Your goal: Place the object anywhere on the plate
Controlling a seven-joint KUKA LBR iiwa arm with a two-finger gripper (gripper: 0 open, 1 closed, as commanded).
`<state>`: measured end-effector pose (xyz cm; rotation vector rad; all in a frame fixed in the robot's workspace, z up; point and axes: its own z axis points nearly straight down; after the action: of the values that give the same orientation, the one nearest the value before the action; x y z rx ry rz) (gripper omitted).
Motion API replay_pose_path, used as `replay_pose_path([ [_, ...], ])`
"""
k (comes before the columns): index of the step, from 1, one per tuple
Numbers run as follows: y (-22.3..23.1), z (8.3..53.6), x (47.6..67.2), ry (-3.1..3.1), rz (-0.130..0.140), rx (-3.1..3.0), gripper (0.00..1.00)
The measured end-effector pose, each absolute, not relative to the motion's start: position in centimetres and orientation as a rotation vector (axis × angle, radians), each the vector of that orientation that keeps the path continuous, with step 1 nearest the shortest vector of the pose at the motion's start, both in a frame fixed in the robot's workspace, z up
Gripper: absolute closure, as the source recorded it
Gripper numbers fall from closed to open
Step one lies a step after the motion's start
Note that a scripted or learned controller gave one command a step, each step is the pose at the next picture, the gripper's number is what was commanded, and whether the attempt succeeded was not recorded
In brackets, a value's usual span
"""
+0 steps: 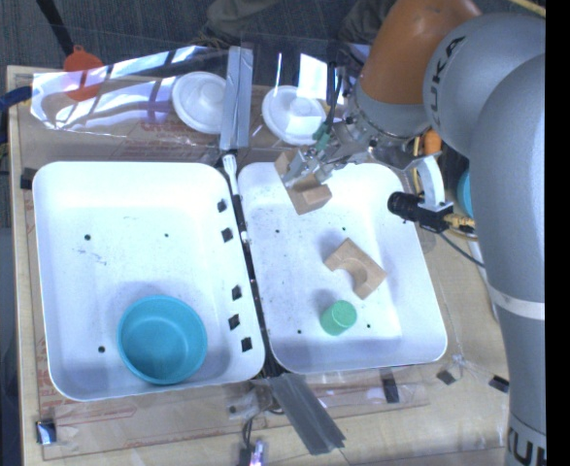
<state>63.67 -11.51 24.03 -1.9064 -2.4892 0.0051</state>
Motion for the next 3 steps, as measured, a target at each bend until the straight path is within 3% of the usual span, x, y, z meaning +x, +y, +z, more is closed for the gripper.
replay_pose_path([
  [1,-6.8,22.0,54.2,-2.467,0.007,-1.936,1.0],
  [2,-2.9,18.9,49.0,-2.443,0.008,-1.965,1.0],
  [3,3.8,18.9,47.5,-2.528,0.008,-1.854,1.0],
])
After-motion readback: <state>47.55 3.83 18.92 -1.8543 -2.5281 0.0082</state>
